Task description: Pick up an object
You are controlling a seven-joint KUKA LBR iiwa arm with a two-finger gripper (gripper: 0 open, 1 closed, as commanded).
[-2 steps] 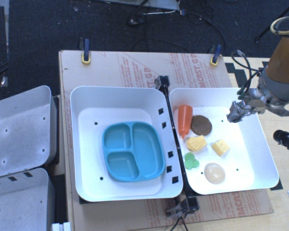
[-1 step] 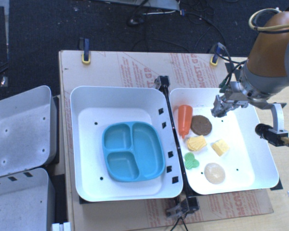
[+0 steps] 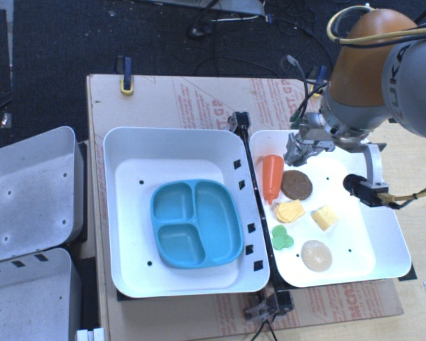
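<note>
My gripper [image 3: 296, 155] hangs over the far left part of the right bin [image 3: 383, 251], just above and behind a brown round cookie [image 3: 296, 185]. An orange carrot [image 3: 271, 176] lies to its left along the bin wall. Nearer the front lie a yellow cheese wedge [image 3: 290, 211], a pale yellow block [image 3: 324, 217], a green piece [image 3: 282, 238] and a beige round disc [image 3: 316, 255]. I see nothing held in the gripper.
The left bin [image 3: 128, 261] holds a blue three-compartment tray [image 3: 197, 222]. A black divider [image 3: 254, 197] runs between the bins. A black cable fitting [image 3: 362, 189] hangs over the right bin's right side. White lids [image 3: 28, 190] lie at far left.
</note>
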